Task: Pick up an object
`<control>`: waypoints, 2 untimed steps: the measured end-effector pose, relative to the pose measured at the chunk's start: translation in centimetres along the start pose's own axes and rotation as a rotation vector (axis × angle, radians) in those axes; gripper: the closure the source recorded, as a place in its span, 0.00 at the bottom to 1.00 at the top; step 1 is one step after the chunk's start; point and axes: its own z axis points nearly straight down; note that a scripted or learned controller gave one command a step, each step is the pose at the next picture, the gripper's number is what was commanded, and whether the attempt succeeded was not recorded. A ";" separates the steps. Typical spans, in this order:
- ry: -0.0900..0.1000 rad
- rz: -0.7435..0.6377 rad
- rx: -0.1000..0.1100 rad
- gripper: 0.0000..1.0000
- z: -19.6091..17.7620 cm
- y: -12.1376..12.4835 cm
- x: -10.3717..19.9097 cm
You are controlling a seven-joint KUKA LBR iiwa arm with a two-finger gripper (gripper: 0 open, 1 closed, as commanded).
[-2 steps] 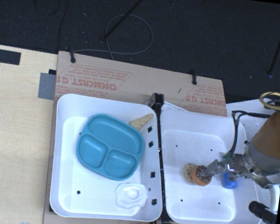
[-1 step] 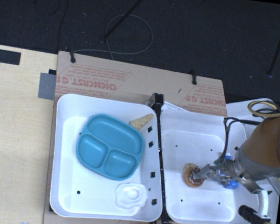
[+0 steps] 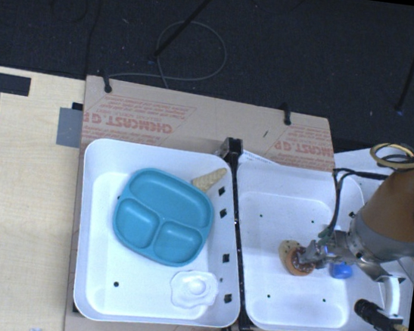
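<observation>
**Gripper down on round brown item, right bin**

Arm (image 3: 395, 214) comes in from the right, orange band above a grey wrist. Gripper (image 3: 315, 254) sits low in the right bin (image 3: 292, 211), right at a small round brown object (image 3: 297, 258), disc-like, with a darker mottled top. Fingers overlap its right edge; can't tell from here whether they're released or clenched on it, too small and cluttered. Small blue thing (image 3: 340, 271) just beside the gripper on its right, glossy, shape unclear.

Left bin (image 3: 97, 184): smooth blue plastic tray (image 3: 162, 216), rounded corners, three compartments, lying flat. Tan wedge-shaped piece (image 3: 210, 178) near the tray's upper right corner. White lumpy flat object (image 3: 193, 287) below the tray, near the bin's front wall. Both bins shallow, white, glossy, sitting on brown printed cardboard (image 3: 198, 121).
</observation>
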 end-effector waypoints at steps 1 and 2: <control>-0.011 0.000 0.004 1.00 -6.2 -0.2 0.4; -0.011 0.000 0.003 1.00 -11.5 -0.1 0.4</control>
